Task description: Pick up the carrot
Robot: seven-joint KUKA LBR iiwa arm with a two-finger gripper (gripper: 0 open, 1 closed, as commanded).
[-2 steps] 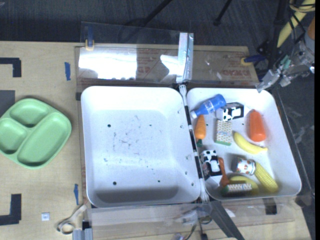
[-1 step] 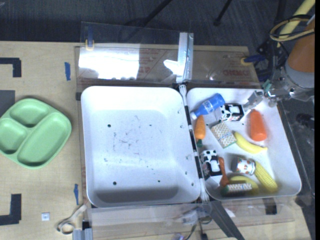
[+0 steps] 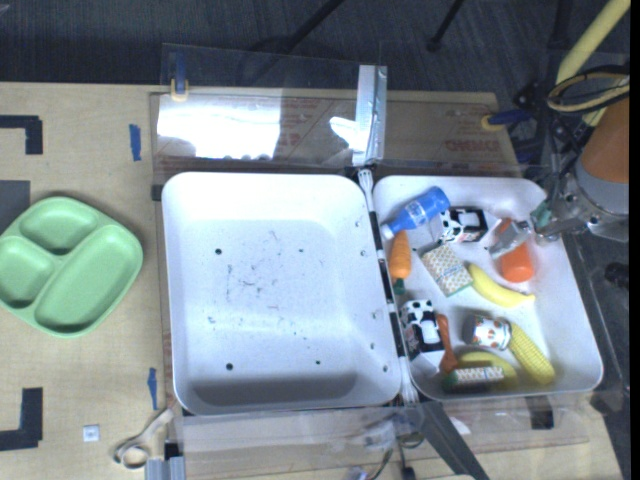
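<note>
The carrot point(image 3: 400, 256) is a short orange piece lying lengthwise against the left wall of the right bin point(image 3: 585, 318), just below a blue bottle point(image 3: 425, 210). My gripper point(image 3: 528, 224) hangs over the upper right part of that bin, reaching in from the right. It is well to the right of the carrot and right above a round orange-red fruit point(image 3: 516, 264). Nothing shows held in it.
The right bin also holds a banana point(image 3: 497, 286), a corn cob point(image 3: 531, 354), two black-and-white cow toys point(image 3: 463, 225) point(image 3: 422, 324), a speckled block point(image 3: 445, 268) and a small can point(image 3: 490, 333). The left bin point(image 3: 180, 268) lies beside it. A green divided plate point(image 3: 68, 265) rests at far left.
</note>
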